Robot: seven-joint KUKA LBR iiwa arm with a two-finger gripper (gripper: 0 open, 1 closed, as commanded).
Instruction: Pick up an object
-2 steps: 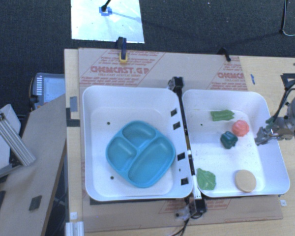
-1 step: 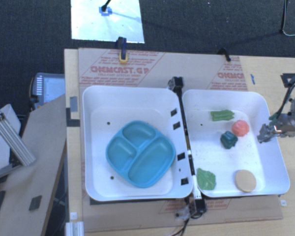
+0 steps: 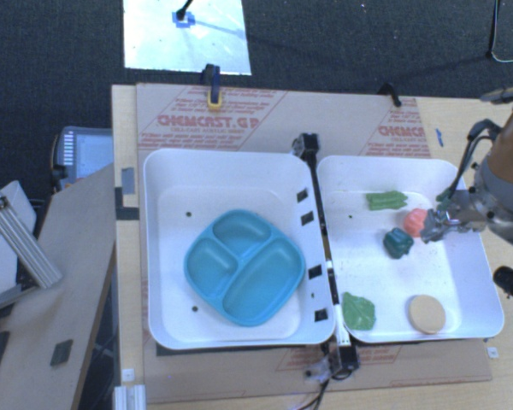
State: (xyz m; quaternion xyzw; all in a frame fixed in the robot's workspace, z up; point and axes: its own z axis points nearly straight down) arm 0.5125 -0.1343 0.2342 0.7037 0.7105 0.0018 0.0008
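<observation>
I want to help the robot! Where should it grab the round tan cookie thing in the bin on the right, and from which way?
Probably from straight above, fingers closing across its middle. The tan disc lies flat on the right bin floor, so only its rounded edges offer grip. It sits near the bin's front right corner wall, so a sideways approach looks cramped. The gripper is now beside the pink object.
</observation>
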